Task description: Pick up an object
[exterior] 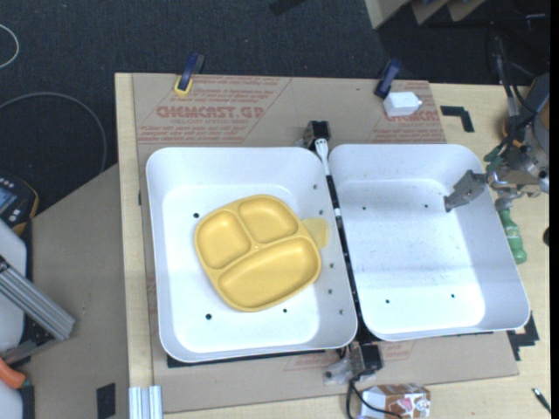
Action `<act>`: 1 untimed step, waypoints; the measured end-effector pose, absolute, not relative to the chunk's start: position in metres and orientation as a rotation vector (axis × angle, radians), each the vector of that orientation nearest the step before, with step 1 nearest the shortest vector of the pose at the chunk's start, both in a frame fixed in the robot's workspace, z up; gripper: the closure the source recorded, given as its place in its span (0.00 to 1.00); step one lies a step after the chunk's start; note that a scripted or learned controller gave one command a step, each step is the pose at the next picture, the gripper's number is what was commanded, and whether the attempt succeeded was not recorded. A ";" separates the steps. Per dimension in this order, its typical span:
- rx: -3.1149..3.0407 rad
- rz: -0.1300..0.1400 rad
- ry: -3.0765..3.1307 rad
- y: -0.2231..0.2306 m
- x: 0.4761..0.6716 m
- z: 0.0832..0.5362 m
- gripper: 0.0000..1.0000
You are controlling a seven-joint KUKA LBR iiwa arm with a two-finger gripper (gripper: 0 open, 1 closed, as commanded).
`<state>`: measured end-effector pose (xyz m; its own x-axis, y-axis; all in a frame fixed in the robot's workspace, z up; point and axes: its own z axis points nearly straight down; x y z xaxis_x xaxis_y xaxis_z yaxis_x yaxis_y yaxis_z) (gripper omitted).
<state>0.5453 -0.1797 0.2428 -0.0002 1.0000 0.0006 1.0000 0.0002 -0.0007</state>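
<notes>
A yellow divided plate [257,251] with three compartments lies flat in the left white bin [175,182], slightly left of the bin's centre. My gripper [486,215] hangs over the right edge of the right white bin [410,312], far from the plate. One grey finger [460,193] points down-left over the bin's upper right part, and a green-tipped finger [513,236] points down along the bin's right rim. The fingers stand wide apart with nothing between them.
The two bins sit side by side on a cardboard-covered bench [262,103]. A small white block [402,104] and two clamps [187,75] sit at the back edge. Cables and a small packet [397,401] lie at the front edge.
</notes>
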 end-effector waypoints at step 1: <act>-2.227 -0.021 -2.241 -0.129 0.523 0.438 0.00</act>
<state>0.5229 -0.1288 0.4380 -0.0060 1.0000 -0.0035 0.9997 0.0061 0.0220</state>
